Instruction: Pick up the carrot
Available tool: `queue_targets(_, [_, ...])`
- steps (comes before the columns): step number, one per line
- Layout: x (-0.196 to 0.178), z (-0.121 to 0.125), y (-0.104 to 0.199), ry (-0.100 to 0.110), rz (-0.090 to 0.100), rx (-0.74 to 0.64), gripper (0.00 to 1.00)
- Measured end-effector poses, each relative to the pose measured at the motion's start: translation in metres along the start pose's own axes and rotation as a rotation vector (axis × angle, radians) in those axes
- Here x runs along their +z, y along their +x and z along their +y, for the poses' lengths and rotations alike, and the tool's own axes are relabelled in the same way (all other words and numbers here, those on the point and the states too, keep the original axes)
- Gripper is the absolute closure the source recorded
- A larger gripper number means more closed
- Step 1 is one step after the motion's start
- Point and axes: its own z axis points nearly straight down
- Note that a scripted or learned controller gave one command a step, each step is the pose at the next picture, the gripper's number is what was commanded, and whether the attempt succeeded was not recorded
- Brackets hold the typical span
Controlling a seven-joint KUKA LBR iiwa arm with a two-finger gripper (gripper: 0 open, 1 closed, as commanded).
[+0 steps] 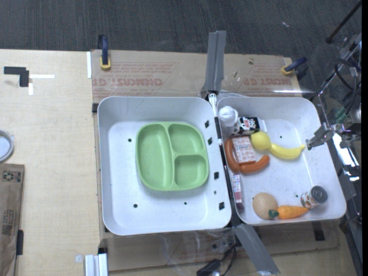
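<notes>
Pale wood bench (46, 154) carries two white bins under cardboard (155, 79) with mirrored red lettering I cannot read. Right bin (322, 154): the carrot (290, 212) lies lengthwise left-right along the near wall, diagonally below the tool (318, 140), whose state I cannot tell.

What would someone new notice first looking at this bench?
Probably the light green, three-compartment plastic plate, alone in the left white bin. Next, the toy food clustered in the right white bin: a yellow banana mid-bin and the small orange carrot near its front edge, beside a tan round potato.
</notes>
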Motion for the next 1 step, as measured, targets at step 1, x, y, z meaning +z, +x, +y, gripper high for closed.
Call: queue_targets(1, [0.0757, -0.0368, 0.0509, -0.001, 0.000, -0.176, 0.00])
